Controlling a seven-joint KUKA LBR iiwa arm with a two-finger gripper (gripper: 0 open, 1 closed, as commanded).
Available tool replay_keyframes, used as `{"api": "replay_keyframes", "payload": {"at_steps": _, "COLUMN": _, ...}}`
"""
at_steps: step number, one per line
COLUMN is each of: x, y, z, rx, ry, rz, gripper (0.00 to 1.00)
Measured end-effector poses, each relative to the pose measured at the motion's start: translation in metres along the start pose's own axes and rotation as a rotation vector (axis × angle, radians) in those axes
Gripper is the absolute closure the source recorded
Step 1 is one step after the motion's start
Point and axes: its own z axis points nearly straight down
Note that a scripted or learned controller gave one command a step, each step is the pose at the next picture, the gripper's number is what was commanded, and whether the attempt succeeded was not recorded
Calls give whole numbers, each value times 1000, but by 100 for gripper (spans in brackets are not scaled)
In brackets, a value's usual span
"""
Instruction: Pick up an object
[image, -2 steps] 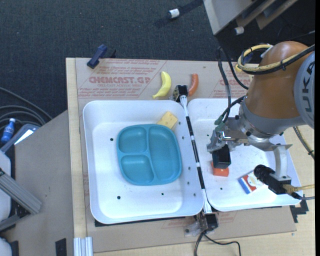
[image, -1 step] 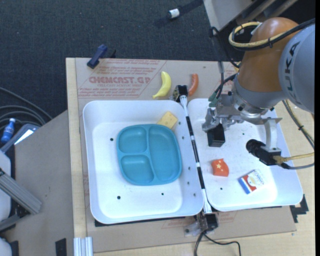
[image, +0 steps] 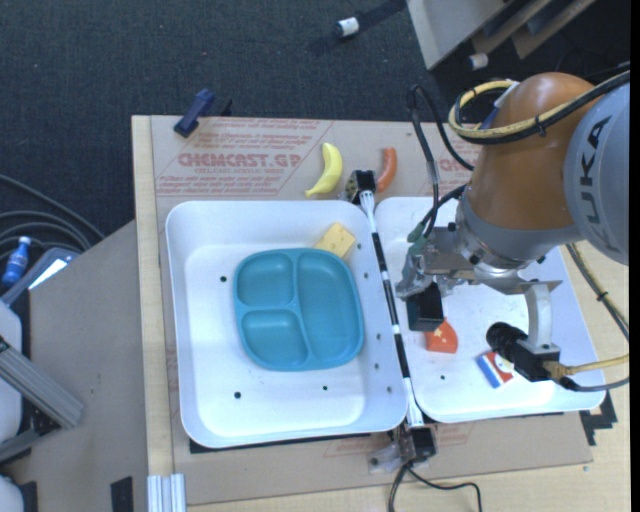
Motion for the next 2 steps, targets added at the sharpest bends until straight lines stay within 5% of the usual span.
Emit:
{"api": "replay_keyframes", "payload": {"at_steps": 1, "x": -37, "y": 36, "z": 5, "rx": -5, "ry": -2, "rz": 1, "gripper": 100}}
{"api": "replay_keyframes", "payload": {"at_steps": 2, "x": 0, "y": 71, "z": 4, "rx": -5, "ry": -1, "rz": -1, "gripper": 100}}
